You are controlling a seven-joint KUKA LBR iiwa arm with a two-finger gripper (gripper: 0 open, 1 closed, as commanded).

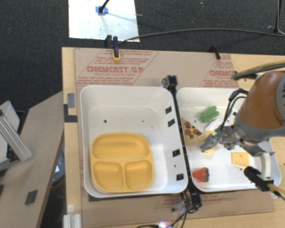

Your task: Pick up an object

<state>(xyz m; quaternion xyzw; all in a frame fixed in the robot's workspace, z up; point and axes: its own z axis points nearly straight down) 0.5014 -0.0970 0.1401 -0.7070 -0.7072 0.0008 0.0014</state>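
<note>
While the arm (pixel 270 103) reaches in from the right over the right bin (pixel 199 95), I judge the pick as not yet done: nothing is lifted clear that I can see. The gripper (pixel 210 143) sits low in the middle of that bin, right at a small yellowish piece (pixel 208 145), and from my screen I cannot tell whether it has that piece or merely touches it.

Around it lie the other candidates. A green piece (pixel 209 113) sits toward the far side, a pizza slice (pixel 192 130) near the bin's left wall, a red strawberry (pixel 201 174) at the near left, and a pale cheese slab (pixel 240 159) to the right. The left bin (pixel 128 99) holds a yellow divided tray (pixel 122 161). Closing and lifting remain, I reckon.
</note>
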